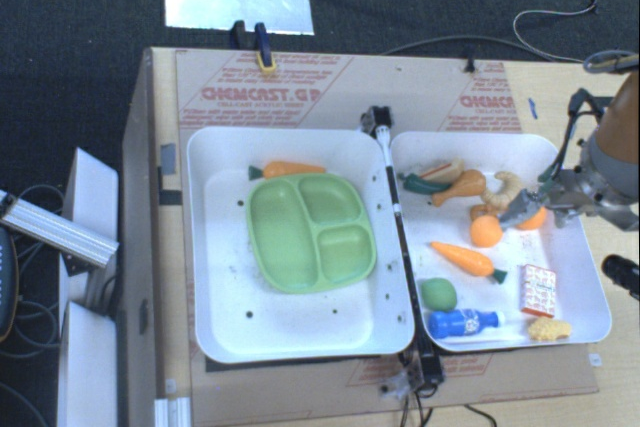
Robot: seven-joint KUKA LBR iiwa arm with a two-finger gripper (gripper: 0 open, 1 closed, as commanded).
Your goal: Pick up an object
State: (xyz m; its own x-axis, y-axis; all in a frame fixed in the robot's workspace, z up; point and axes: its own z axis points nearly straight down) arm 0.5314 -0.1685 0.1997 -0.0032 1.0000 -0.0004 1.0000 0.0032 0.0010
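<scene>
My gripper (527, 207) reaches in from the right and hangs low over the right bin (580, 260), near its right wall. Just beneath its tip lies a small orange piece (535, 219), partly hidden by it. An orange ball (486, 231) sits just left of the gripper. A beige ginger-like piece (506, 185) and a chicken drumstick (460, 187) lie further up and left. A carrot (465, 259), a green ball (437, 293), a blue bottle (463, 322), a red and white box (538, 290) and a yellow corn piece (548, 328) fill the bin's front half.
A hot dog (430, 177) lies at the right bin's back left. The left bin (225, 315) holds a green divided plate (310, 232) and a second carrot (290, 169) behind it. A black rail (395, 215) divides the bins.
</scene>
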